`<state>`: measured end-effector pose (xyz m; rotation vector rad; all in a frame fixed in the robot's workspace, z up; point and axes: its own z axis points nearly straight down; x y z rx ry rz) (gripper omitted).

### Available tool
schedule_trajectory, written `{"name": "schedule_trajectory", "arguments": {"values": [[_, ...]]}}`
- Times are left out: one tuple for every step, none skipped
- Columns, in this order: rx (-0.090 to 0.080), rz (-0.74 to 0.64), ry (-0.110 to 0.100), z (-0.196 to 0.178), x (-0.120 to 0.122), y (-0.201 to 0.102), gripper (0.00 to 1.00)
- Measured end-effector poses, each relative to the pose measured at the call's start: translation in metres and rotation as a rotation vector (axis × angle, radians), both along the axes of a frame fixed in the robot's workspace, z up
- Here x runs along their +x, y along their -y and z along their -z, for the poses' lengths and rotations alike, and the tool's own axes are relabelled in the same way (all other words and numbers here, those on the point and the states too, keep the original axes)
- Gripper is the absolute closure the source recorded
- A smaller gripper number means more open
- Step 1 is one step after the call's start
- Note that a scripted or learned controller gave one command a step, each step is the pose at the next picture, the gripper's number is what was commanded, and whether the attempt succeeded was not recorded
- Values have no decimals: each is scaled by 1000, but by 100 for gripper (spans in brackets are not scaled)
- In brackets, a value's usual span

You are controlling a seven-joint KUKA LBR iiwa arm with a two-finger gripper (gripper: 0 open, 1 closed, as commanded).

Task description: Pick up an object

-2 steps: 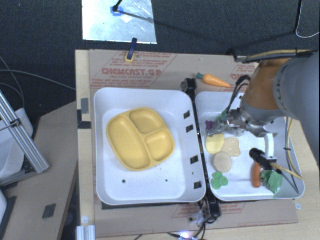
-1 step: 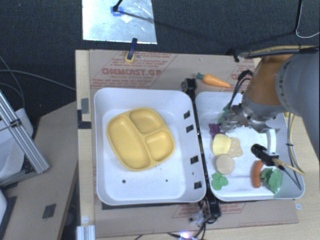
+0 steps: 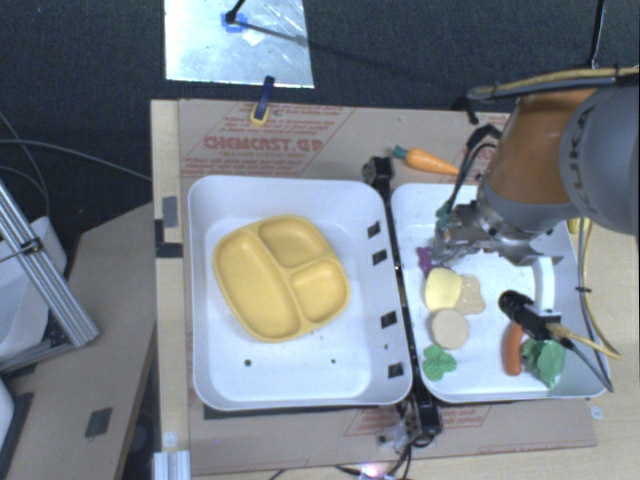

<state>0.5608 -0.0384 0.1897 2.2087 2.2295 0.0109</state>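
The grey arm with its orange band reaches over the bin of toy food (image 3: 412, 208). Its tool (image 3: 455, 236) hangs just above the yellow chunk (image 3: 443, 289), toward the far side of the bin. I cannot tell if the tool is open or closed, and I see nothing held in it.

The yellow chunk lies on the floor of this bin, near the wall shared with the other bin. A pale bumpy piece (image 3: 470, 296) touches the chunk on the side away from that wall. A round tan piece (image 3: 449, 329) sits just in front of the chunk, on the near side. A green leafy piece (image 3: 438, 362) lies a little past the tan one, by the near rim. A small purple piece (image 3: 424, 260) lies just behind the chunk, close under the tool. A red-orange sausage (image 3: 513, 350) and a green lump (image 3: 549, 361) lie well apart from the chunk, in the near corner away from the shared wall.

A carrot (image 3: 428, 161) lies on the surface, outside the bin, far behind the chunk.

Across the shared wall from the chunk, the other bin (image 3: 215, 378) holds a yellow plate (image 3: 280, 276) with 3 parts.
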Motion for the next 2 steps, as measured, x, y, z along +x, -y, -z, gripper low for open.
{"name": "schedule_trajectory", "arguments": {"values": [[0,0,-5,5,1,-50,100],[-1,3,6,-114,-26,-56,100]]}}
